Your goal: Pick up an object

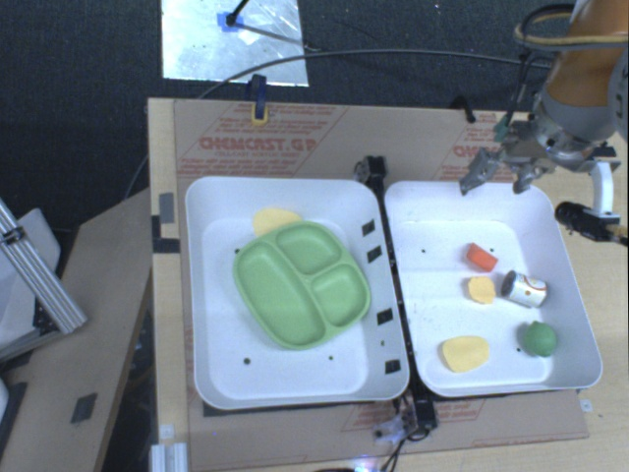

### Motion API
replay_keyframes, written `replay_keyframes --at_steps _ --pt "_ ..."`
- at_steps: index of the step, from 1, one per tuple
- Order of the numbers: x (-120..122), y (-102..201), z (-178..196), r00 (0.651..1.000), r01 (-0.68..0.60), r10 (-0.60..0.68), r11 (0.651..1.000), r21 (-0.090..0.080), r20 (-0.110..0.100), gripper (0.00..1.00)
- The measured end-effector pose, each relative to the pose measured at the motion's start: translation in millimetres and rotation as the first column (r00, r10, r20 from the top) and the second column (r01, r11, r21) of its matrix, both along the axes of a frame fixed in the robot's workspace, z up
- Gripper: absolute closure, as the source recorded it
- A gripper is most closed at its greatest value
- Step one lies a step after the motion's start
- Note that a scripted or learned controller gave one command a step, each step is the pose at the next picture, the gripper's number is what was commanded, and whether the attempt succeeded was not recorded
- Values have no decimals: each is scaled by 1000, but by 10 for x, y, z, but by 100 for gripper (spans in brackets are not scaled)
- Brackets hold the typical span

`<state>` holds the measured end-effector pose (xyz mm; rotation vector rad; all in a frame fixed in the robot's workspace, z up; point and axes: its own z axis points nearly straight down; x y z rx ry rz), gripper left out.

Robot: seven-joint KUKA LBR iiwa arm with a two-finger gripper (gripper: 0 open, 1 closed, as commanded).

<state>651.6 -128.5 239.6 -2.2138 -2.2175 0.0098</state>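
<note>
Camera view: looks down at a slant on two shallow white bins set side by side on a brown board.
Left bin (pixel 211 293): holds a green divided plate (pixel 300 283) with three compartments. Its long compartment runs from upper left to lower right, and the two smaller ones sit on its upper right side.
Behind the plate: a yellow piece (pixel 274 219) peeks out at the plate's upper left edge, partly hidden by it.
Right bin (pixel 432 224): holds five small things, all in its right half.
Orange piece (pixel 482 257): a short block, long axis slanting from upper left down to lower right, farthest back of the five.
Small yellow piece (pixel 481 290): just in front of the orange piece, close to it but apart.
White can (pixel 526 289): lies on its side just right of the small yellow piece, long axis nearly left to right, dark open end facing left.
Green ball (pixel 538 339): in front of the can, near the bin's right wall.
Large yellow piece (pixel 465 353): a flat oval, long axis left to right, left of the green ball and well apart from it.
Gripper (pixel 501 178): hangs over the far rim of the right bin, well apart from all five things.
Claw: released, the two fingers spread apart and pointing down, nothing between them.
Arm: grey with an orange band, at the upper right.
</note>
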Motion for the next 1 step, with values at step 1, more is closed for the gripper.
replay_keyframes --at_steps 1 --pt "23 3 75 1000 -2 2 1000 -1 12 0"
